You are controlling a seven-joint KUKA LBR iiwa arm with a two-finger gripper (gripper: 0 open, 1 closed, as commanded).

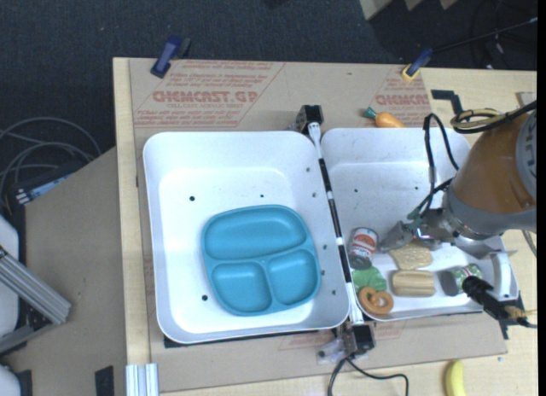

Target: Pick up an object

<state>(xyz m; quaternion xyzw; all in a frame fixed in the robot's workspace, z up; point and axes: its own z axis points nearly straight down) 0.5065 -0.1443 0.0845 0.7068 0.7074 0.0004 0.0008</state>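
Observation:
Along the near edge of the right bin (375, 172) lie several small items: a small can (363, 241), a green piece (369, 278), a brown ring (375, 301), a tan bread roll (413, 283), a pale toast slice (413, 257) and a green-and-white item (461, 279). My gripper (408, 234) hangs low over the right bin, just above the toast slice and to the right of the can. The grey wrist and its orange band (495, 172) cover the bin's right side. Nothing is visibly held.
The left bin (171, 164) holds a blue divided plate (260, 258). An orange carrot-like toy (388, 119) lies on the board behind the right bin. A yellow object (455, 377) sits at the bench's front edge. Black cables (439, 130) loop near the arm.

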